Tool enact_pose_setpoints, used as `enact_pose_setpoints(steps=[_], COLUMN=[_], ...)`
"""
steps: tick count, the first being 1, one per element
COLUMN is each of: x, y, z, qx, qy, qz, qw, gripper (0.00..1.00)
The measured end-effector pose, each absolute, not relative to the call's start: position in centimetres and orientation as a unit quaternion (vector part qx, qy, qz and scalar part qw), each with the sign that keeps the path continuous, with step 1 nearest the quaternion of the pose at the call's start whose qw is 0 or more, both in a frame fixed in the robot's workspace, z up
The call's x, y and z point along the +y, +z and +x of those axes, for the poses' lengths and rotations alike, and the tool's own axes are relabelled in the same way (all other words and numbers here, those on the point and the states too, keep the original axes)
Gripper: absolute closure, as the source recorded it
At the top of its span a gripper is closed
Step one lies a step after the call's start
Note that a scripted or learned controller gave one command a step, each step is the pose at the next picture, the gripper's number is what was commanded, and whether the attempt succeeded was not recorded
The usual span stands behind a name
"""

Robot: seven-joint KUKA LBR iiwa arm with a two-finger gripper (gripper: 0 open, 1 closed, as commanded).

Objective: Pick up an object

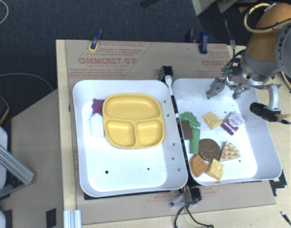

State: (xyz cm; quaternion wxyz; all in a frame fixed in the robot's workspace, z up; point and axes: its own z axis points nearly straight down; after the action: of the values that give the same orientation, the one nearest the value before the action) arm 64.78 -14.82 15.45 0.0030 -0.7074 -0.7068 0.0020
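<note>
Up at the far end of the right-hand shallow white bin (264, 141), the two-finger gripper (227, 88) hangs with jaws spread and nothing between them. Closest grab looks like the pale yellow cheese-like wedge (212, 120), sitting just toward the camera from it on flat bare floor, with the small purple wrapped packet (232, 122) right beside it, so kinda tight.
</note>
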Motion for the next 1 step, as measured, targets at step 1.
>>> enact_pose_setpoints(steps=[1], x=[-15.03], y=[11.12], z=[64.62], qx=[-0.707], qy=[0.0020], qz=[-0.707], qw=[0.003], gripper=[0.00])
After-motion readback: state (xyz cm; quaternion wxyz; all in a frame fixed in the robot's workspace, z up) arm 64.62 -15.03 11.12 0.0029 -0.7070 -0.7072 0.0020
